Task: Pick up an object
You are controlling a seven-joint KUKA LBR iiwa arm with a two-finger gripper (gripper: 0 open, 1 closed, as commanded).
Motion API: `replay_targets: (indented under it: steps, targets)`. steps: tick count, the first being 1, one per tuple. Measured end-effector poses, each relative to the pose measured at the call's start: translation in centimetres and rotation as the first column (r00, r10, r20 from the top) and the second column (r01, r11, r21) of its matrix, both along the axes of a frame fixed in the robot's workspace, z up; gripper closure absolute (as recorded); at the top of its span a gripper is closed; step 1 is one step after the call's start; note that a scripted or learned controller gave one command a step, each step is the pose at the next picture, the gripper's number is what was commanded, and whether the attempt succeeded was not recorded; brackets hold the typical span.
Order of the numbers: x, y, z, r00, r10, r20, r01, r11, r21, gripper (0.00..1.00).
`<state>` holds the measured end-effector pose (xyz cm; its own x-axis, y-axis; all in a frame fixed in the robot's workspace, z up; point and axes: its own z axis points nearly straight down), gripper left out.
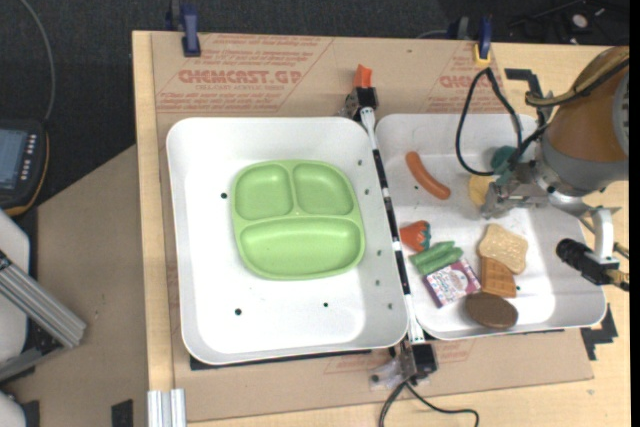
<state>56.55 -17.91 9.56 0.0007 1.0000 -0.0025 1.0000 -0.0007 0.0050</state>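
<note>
In the camera view, the end effector (497, 198) is lowered into the right bin (570, 307), just beside a yellow piece (481, 187); its state cannot be told. A sausage (429, 175), toast (502, 247) and cookie (490, 311) are seen nearby. A green plate (297, 219) is held in the left bin (200, 295).

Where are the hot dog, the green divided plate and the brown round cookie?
hot dog (429, 174), camera view, middle of the sausage.
green divided plate (297, 247), camera view, floor of its large compartment.
brown round cookie (491, 311), camera view, centre of its top.
</note>
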Motion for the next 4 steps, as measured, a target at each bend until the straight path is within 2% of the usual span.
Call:
replay_targets:
  steps: [1,2,3,4]
  targets:
    - [0.0,0.0,-0.1,1.0,0.0,-0.001,0.0,1.0,0.001,0.0]
    - [9.1,-2.1,-0.6,1.0,0.005,0.005,-0.005,1.0,-0.002,0.0]
    - [8.8,-2.0,0.5,1.0,0.004,0.0,-0.004,1.0,-0.001,1.0]
    - [9.7,2.5,4.7,1.0,0.006,0.002,-0.006,1.0,0.001,1.0]
